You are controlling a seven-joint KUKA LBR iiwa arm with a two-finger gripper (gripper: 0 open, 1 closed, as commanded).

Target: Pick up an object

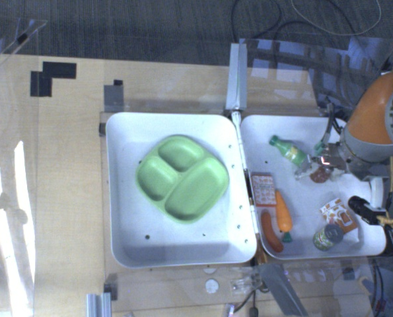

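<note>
Bottle (287, 149), carrot (283, 212) and can (326, 237) flank end effector (321, 164).

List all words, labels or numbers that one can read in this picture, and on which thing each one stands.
None can be read.
Red packet: printed face, too blurred.
Can: label too small.
Green bottle: label too small.
White packet: print blurred.
</note>
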